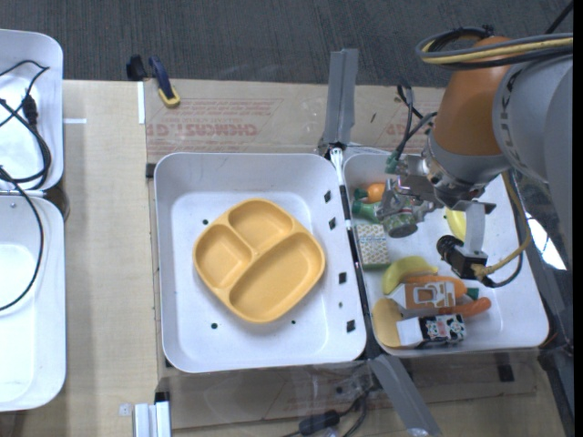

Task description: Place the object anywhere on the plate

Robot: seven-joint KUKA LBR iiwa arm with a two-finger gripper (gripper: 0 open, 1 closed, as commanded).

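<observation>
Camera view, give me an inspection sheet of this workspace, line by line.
Surface: wooden bench bearing two white bins.
Job's things: yellow plate, three compartments, nothing on it, in left bin.
Clutter: right bin holds banana, carrot, carton, sponge, other toys.
Grippers: gripper low over right bin's far end.
Cables: black and yellow loops on arm; black cable at left.
Surroundings: dark carpet.
</observation>
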